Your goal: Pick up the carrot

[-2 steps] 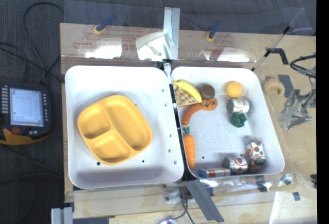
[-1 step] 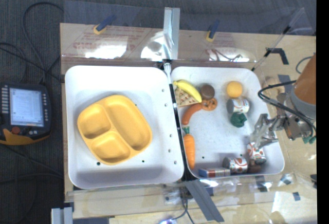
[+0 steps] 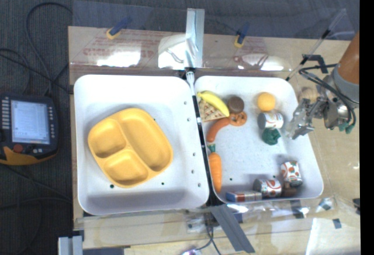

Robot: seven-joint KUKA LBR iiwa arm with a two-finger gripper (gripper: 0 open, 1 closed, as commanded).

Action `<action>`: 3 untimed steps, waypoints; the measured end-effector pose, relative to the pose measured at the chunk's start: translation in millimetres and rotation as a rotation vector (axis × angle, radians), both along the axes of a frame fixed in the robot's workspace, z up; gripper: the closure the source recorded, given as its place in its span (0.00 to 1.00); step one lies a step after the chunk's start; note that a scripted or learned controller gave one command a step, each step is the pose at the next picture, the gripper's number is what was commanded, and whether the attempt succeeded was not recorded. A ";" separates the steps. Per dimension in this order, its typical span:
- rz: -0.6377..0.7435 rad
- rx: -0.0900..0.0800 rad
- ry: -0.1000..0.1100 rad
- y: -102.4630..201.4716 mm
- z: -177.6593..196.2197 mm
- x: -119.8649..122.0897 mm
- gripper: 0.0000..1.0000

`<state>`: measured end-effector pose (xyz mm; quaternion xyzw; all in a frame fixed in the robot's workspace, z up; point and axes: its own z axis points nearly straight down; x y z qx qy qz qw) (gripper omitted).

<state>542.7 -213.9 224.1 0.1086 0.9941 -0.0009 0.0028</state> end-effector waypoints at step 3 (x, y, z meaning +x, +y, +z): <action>-0.300 0.001 0.008 17.9 33.2 -9.8 1.00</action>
